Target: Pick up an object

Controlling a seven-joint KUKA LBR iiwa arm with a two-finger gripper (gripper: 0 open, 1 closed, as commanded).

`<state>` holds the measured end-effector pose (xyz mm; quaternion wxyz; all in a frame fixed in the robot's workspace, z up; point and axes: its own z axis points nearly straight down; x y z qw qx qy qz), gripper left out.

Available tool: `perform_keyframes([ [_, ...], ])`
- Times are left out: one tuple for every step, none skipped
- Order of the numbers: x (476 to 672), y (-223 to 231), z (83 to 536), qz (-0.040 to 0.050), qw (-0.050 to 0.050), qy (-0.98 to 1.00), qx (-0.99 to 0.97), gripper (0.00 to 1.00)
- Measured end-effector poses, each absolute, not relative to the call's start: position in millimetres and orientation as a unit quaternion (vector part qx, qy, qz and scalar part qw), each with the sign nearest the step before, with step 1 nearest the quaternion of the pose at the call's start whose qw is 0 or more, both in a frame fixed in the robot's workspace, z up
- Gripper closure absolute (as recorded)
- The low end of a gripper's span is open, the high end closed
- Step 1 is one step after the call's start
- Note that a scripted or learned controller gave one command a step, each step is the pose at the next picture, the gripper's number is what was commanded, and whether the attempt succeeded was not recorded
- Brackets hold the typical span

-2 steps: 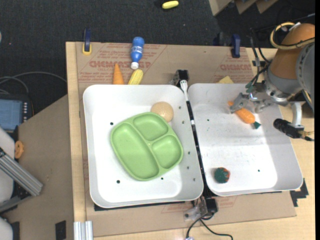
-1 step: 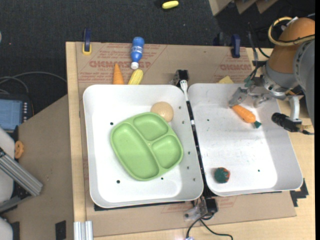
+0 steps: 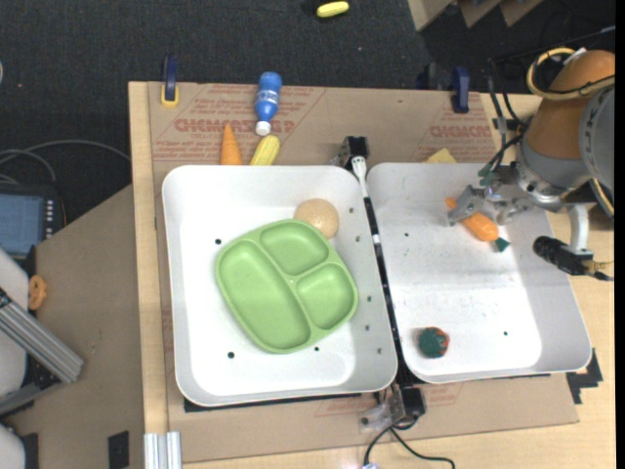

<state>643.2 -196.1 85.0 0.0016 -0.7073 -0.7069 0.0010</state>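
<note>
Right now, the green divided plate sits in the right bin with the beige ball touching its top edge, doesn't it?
Not quite: the green divided plate sits in the left bin, not the right one. The beige ball does rest against its top edge, as you say. The camera view shows this; the right bin holds an orange object by the tool and a small green-and-red object.

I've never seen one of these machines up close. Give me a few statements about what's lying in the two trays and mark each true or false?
1. The green divided plate lies in the left bin. True.
2. The beige ball sits in the right bin. False: it is in the left bin, by the plate's far edge.
3. An orange object lies in the right bin near the gripper. True.
4. The blue-capped bottle lies inside a bin. False: it lies on the board behind the left bin.
</note>
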Motion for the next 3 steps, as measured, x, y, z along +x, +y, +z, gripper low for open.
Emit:
perform_keyframes([
  [644.8, -196, 96, 0.0002, -0.001, -0.708, -0.707, 1.00],
  [653.3, -114, 84, 0.0028, 0.005, -0.709, -0.705, 1.00],
  [632.6, -45, 192, -0.0049, -0.003, -0.710, -0.704, 1.00],
])
